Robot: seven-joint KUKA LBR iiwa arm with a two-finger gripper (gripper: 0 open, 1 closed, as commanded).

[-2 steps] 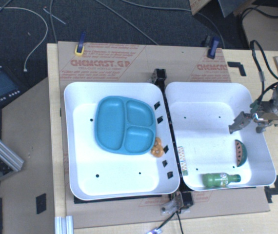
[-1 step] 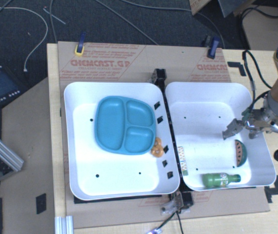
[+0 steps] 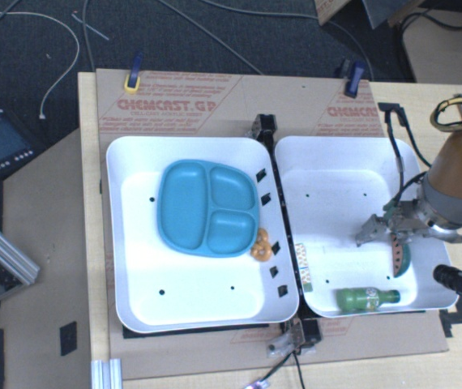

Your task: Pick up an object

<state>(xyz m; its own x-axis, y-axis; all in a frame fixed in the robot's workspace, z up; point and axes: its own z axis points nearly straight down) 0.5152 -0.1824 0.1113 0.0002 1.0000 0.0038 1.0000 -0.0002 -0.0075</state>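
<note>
My gripper (image 3: 387,232) hangs low over the right bin (image 3: 328,177), near its right side, and looks open. A thin red and green watermelon-slice toy (image 3: 399,259) lies just below and to the right of it, partly tucked under the gripper, and I see nothing held between the fingers. A green bottle (image 3: 365,299) lies on its side along the bin's near wall. In the left bin (image 3: 134,241) rests a blue divided plate (image 3: 208,207), with a small orange-brown object (image 3: 261,248) at its lower right edge.
The grey arm with its orange band (image 3: 458,173) comes in over the right bin's right wall. A black divider with clips (image 3: 273,209) runs between the bins. Cables (image 3: 395,136) trail over the right bin's far corner.
</note>
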